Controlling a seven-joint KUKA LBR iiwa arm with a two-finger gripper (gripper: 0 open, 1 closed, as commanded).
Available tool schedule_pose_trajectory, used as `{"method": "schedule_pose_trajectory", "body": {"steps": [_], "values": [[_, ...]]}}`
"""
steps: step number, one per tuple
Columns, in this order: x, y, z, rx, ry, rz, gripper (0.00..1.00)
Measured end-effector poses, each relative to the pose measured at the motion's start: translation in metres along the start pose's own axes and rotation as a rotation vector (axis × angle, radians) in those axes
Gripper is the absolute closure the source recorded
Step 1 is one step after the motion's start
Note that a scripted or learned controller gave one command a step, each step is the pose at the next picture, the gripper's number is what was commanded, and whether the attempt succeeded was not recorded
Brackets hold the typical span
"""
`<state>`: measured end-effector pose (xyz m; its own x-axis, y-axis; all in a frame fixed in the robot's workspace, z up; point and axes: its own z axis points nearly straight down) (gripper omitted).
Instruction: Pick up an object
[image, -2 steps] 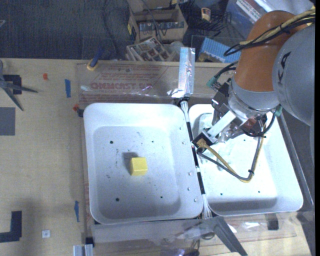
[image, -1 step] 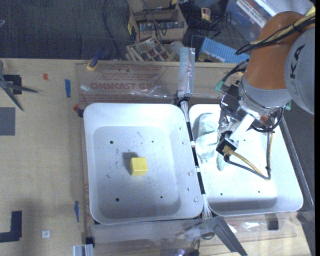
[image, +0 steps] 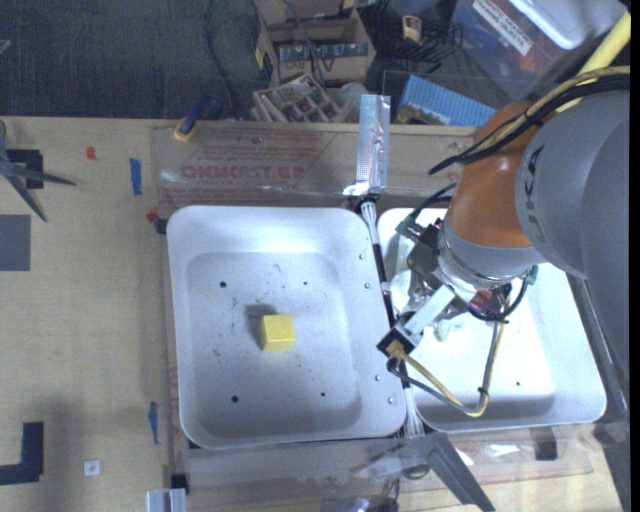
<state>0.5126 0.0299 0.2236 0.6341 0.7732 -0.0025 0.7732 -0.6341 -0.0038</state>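
A small yellow cube (image: 278, 332) lies alone near the middle of the left bin (image: 200, 260). My gripper (image: 447, 303) hangs low over the left part of the right bin (image: 560, 390), close to the wall between the two bins. The grey and orange wrist covers most of it from above. A small reddish thing (image: 488, 298) peeks out just under the wrist; I cannot tell what it is or whether it is held.
The two white bins sit side by side with a narrow ridge (image: 382, 290) between them. A clear plastic sheet (image: 250, 165) and a metal post (image: 373, 140) stand behind the left bin. Tools lie on the wooden bench (image: 70, 300) at far left.
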Motion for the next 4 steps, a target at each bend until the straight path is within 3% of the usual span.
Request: {"method": "schedule_pose_trajectory", "body": {"steps": [1,2,3,4], "values": [[0.053,-0.012,0.04,0.001,0.0,-0.161,1.0],[0.158,0.017,0.004,-0.003,0.002,0.064,1.0],[0.133,0.071,0.021,-0.004,0.002,-0.031,1.0],[0.135,0.069,0.011,-0.005,0.001,-0.035,1.0]]}}
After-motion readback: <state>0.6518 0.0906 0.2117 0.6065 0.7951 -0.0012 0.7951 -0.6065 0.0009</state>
